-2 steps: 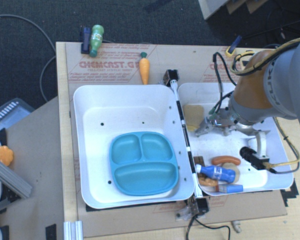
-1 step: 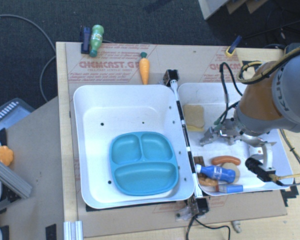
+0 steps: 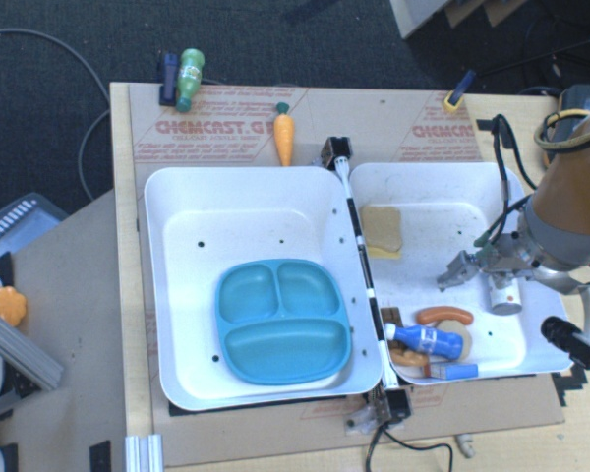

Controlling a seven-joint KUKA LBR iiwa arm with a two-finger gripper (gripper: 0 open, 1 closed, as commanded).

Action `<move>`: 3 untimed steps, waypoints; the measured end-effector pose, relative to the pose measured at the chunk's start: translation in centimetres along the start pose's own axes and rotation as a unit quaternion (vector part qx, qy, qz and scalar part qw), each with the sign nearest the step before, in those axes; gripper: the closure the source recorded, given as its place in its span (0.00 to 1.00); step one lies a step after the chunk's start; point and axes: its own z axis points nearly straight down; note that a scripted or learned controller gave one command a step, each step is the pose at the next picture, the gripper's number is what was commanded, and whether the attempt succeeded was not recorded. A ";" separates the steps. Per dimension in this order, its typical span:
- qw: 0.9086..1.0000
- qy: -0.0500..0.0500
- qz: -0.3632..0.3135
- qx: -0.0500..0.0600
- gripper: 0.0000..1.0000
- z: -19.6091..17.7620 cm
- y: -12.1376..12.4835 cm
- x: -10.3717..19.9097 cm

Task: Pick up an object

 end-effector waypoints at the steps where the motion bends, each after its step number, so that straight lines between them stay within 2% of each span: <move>1: 1.000 0.001 -0.001 0.000 0.00 8.2 0.8 3.6; 2: 1.000 0.000 -0.001 0.000 0.00 8.2 5.4 4.5; 3: 1.000 0.001 0.000 0.001 0.00 8.2 3.5 1.0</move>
